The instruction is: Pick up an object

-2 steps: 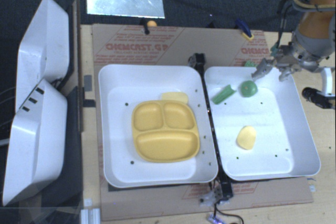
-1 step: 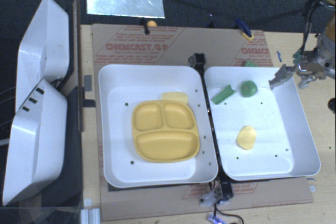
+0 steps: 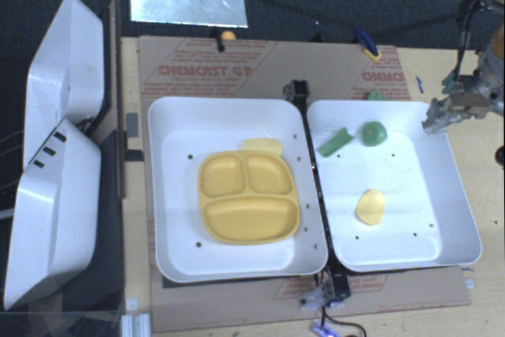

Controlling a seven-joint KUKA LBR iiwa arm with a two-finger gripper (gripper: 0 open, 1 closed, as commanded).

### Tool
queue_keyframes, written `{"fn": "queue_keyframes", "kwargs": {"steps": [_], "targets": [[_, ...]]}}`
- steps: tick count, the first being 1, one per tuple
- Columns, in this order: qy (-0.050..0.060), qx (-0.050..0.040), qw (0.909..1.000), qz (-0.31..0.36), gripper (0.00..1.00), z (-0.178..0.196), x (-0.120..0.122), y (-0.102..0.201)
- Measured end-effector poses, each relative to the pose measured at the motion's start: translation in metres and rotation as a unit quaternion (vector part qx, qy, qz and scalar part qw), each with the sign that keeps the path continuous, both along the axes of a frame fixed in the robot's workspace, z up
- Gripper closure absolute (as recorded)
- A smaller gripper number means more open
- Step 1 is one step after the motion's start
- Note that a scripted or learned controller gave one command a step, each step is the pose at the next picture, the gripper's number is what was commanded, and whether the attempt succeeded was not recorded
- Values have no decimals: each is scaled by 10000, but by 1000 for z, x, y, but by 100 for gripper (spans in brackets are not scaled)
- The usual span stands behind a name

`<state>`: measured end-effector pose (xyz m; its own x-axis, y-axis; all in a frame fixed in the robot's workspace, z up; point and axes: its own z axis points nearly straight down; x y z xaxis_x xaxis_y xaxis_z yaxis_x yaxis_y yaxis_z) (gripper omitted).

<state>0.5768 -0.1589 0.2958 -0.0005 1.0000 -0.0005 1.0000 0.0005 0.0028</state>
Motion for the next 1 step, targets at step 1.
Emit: {"fn": "queue_keyframes", "kwargs": {"steps": [1], "targets": [[27, 9, 10000, 8, 100, -36, -54, 38]]}}
